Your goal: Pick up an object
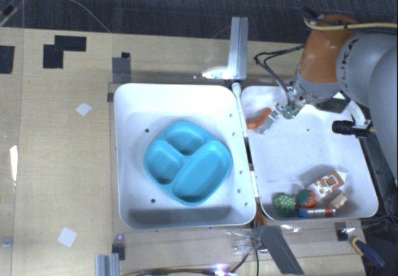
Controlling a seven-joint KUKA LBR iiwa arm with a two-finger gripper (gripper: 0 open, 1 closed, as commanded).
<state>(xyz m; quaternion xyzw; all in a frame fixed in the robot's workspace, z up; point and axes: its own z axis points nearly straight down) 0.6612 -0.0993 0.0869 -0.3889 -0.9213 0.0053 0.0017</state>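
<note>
I read step as reach-in for grasp: hand (278, 113) low in right bin (367, 206), 10 o'clock corner, beside orange object (257, 119). Finger state: cannot tell. Next: confirm pinch before lifting straight up.

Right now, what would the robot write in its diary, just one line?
end effector: right bin, far-left corner | beside: orange object | grasp: not visible | left bin: blue divided plate | task: unfinished
</note>
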